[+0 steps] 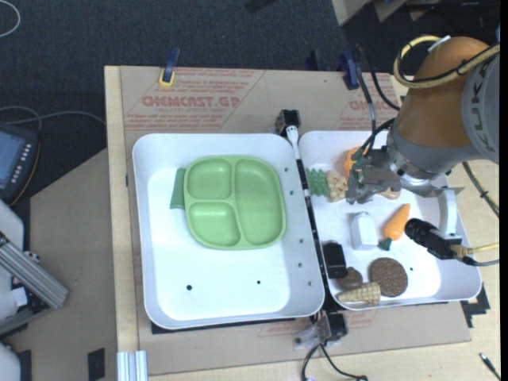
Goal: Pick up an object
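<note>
Over the right bin (456,288), the gripper (363,195) hovers, finger state unclear; one green tray (235,201) fills the left bin (159,236).

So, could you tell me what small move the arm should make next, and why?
Probably a short descent. The gripper hovers in the right bin just above the small white block, with nothing visibly between its fingers; the carrot lies close beside.
</note>
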`<state>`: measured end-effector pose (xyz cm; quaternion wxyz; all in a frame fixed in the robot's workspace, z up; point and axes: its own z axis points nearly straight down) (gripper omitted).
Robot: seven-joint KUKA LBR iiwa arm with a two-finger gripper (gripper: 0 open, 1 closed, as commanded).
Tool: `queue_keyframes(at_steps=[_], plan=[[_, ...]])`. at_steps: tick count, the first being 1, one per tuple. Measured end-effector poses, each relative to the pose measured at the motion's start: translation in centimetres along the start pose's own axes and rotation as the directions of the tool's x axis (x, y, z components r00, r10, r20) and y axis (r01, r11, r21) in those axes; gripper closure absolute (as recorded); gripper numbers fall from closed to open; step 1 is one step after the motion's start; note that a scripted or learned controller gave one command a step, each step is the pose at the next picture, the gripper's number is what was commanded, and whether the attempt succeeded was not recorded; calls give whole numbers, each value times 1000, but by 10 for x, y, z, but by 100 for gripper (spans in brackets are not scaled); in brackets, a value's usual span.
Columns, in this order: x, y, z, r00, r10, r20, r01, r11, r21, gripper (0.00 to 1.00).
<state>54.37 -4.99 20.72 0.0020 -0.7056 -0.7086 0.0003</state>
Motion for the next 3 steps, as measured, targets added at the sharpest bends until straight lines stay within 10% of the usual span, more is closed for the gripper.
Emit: queue_keyframes(at_steps=[3], plan=[[123, -22, -23, 1000, 1, 1, -1, 1000, -5, 100]])
